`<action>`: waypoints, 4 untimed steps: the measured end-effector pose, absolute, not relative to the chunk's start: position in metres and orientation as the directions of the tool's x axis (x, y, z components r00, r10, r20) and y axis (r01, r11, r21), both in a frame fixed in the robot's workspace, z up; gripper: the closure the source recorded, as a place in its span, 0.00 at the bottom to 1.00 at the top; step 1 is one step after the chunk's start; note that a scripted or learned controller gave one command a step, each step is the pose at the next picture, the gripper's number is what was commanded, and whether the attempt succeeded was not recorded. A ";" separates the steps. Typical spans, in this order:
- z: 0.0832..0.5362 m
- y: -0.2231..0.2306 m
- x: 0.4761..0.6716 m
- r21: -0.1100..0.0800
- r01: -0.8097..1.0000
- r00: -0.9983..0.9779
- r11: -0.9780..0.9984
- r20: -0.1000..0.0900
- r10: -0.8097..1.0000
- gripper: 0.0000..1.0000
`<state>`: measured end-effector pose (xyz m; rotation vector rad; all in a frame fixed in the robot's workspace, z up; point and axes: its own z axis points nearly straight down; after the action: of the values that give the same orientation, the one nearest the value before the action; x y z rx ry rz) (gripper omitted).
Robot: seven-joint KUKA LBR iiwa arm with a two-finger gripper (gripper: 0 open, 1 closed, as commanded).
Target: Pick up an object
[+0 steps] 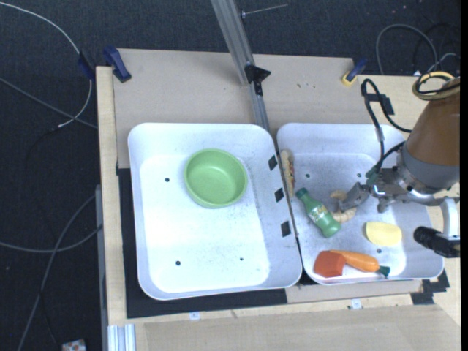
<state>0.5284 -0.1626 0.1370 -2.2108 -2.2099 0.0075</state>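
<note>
Green bottle (319,215) lies right of centre; my claw (356,197) hangs beside it, grip state unclear. Approach step; next I descend squarely.

I see a pale wooden bench (183,86) set on dark carpet (44,196), with thin cables (51,130) trailing across the floor at left. Blue clamps grip the bench's far edge: one at the left corner (115,63) and one toward the right (355,70). A slanted metal rail (232,28) runs down from the top toward the seam between two shallow white bins. The left bin (205,269) and right bin (322,141) sit side by side, touching. Small black clips (278,194) line the seam between them.
</note>
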 end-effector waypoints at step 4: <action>0.216 -0.151 0.533 0.008 1.000 -0.002 0.002 0.000 1.000 1.00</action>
<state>0.5325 -0.1512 0.2155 -2.2229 -2.2284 -0.0088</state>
